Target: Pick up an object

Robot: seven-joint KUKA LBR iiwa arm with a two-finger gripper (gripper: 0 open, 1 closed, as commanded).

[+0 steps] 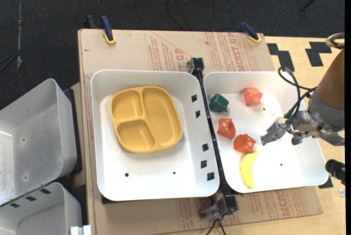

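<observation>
Nothing picked up yet: gripper (272, 135) open and bare, at three o'clock of red toy (244, 143).

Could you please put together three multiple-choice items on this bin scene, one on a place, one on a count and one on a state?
1. Where does the yellow divided plate lie?
A. In the left bin
B. In the right bin
C. On the bare bench

2. How many red or pinkish-red items lie in the right bin?
A. One
B. Three
C. Five

3. How does the banana lie?
A. Between the jaws
B. On the plate
C. Flat on the bin floor, apart from the gripper

Answers:
1 A: the plate sits on the left bin's floor.
2 B: three such pieces show, at and.
3 C: the gripper is to the upper right of it, with white floor between.
</observation>
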